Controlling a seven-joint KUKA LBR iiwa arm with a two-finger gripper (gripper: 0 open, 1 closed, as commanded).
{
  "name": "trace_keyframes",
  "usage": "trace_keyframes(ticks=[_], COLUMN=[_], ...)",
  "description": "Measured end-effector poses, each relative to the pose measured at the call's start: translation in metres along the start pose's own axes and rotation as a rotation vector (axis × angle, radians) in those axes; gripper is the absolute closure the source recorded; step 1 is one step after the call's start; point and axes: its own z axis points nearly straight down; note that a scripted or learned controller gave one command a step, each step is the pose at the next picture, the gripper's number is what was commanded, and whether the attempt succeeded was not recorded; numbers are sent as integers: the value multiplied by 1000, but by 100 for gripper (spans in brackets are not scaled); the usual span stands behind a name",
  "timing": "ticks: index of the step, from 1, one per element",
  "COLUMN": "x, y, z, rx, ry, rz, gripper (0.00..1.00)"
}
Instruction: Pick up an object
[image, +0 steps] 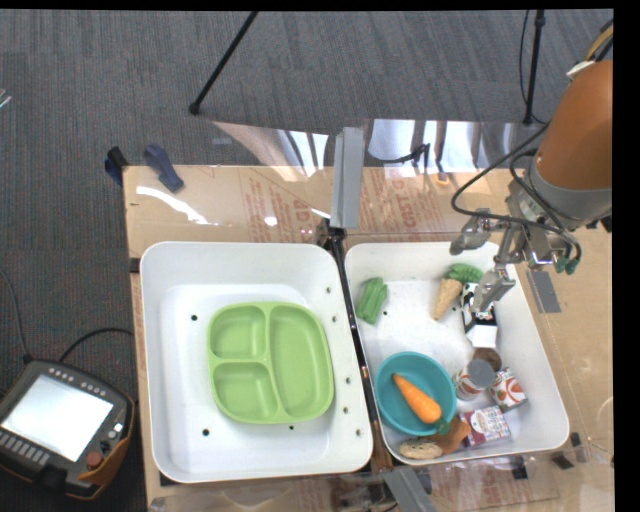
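Nearest your camera, a handheld control pendant (60, 425) lies on the carpet, left of the left bin (160, 300). You see a green divided plate (270, 362) resting in that bin, well left of the teal bowl (415, 393). Across the divider in the right bin (555, 400), a green toy vegetable (372, 299) lies above the bowl, and a toy carrot (417, 398) sits inside it. A cookie (421, 450) rests just below the bowl; a small can (474, 380) and a red-and-white carton (490, 427) crowd its right side. An ice-cream cone (447, 296) lies up and right of the bowl. The gripper (490, 300) hangs beyond the cone; you cannot tell how its fingers stand.
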Motion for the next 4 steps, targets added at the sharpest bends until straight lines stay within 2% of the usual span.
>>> trace_keyframes(ticks=[1, 2, 3, 4], x=[31, 98, 125, 50], y=[-1, 41, 36, 55], z=[105, 171, 162, 170], rx=[-1, 1, 4, 2], ry=[10, 4, -41, -1], rz=[152, 300, 345, 479], gripper=[0, 0, 0, 0])
